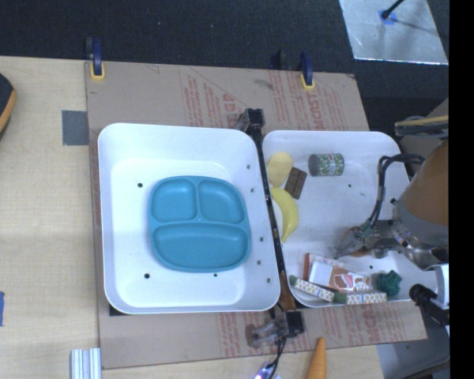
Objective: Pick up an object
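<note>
Half the arm (426,188) is cut off beside the right bin (355,144).

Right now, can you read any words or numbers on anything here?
None can be read.
Cardboard sheet: faint red printing, too blurred to read.
Small can: patterned label, too small to read.
Flat packet: red and white print, too blurred to read.

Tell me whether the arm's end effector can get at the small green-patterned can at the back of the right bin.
Probably yes. The small green-patterned can lies alone on bare bin floor, apart from the brown block and yellow banana. The end effector sits in the same right bin, with nothing between them.
</note>
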Tool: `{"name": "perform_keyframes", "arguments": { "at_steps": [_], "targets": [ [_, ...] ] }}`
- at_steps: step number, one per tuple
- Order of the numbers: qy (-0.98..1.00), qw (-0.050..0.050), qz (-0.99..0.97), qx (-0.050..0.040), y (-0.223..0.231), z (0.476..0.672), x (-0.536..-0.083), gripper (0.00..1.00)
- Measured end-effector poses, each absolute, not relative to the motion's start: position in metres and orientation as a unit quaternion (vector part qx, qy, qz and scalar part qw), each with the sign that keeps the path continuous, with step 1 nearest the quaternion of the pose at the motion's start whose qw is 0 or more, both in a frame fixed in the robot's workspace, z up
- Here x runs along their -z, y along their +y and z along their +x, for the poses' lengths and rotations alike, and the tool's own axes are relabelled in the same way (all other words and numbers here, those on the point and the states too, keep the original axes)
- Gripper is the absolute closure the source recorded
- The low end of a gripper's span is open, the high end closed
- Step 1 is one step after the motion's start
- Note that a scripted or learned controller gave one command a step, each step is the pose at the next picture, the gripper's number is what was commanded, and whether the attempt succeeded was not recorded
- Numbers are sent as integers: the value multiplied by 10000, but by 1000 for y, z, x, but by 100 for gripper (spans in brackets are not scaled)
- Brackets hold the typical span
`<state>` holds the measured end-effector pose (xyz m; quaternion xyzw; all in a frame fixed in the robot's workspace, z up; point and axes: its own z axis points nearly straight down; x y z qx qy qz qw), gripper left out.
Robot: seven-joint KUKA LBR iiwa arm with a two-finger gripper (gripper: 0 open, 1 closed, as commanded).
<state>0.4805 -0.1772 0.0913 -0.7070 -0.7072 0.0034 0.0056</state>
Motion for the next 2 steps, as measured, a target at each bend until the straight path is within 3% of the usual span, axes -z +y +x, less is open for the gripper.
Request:
{"name": "perform_keyframes", "arguments": {
  "at_steps": [1,2],
  "targets": [
    [-7104,2,-7038,-3,-131,522,-92,0],
    [-7098,10,-7044,-17,-134,520,-102,100]
  ]
}}
